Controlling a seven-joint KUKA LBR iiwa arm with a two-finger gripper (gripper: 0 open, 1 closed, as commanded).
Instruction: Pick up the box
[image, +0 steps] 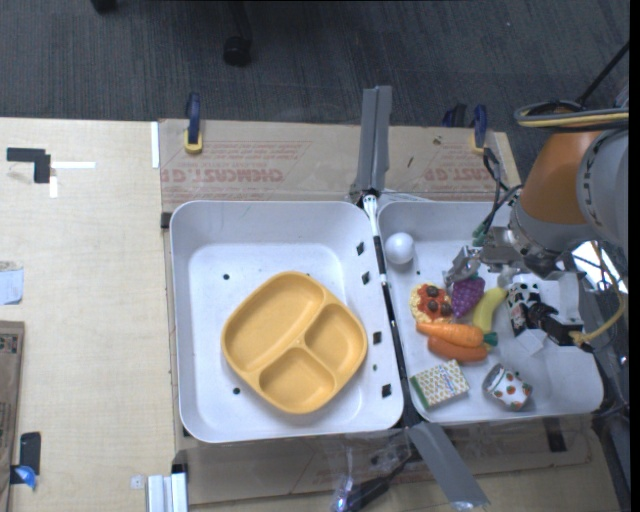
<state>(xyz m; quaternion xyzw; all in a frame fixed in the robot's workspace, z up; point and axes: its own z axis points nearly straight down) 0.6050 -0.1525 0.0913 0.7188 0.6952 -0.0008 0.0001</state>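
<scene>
- Hovering over the right bin (575, 395): gripper (468, 266) sits low above the toy pile at the bin's middle, arm (580, 185) coming in from the right with its orange band up top.
- Finger state: cannot tell, the metal tip is too small and cluttered against the toys.
- Nothing visibly between the fingers.
- Box (440, 384): small, patterned green and cream, lying flat near the front-left corner of the right bin, tilted a bit. Apart from the gripper, with the carrot between them.
- Toy carrot (455, 337) lies across just behind the box.
- Purple grapes (467, 295) right under the gripper tip; yellow banana (487, 308) beside them; pizza slice (430, 300) to their left.
- White ball (399, 247) near the bin's back-left.
- Spotted cup-like item (507, 388) right of the box, near but not touching.
- Black-and-white cow figure (522, 297) under the wrist.
- Left bin (190, 330) holds a yellow divided plate (293, 342), three compartments, lying at an angle.
</scene>
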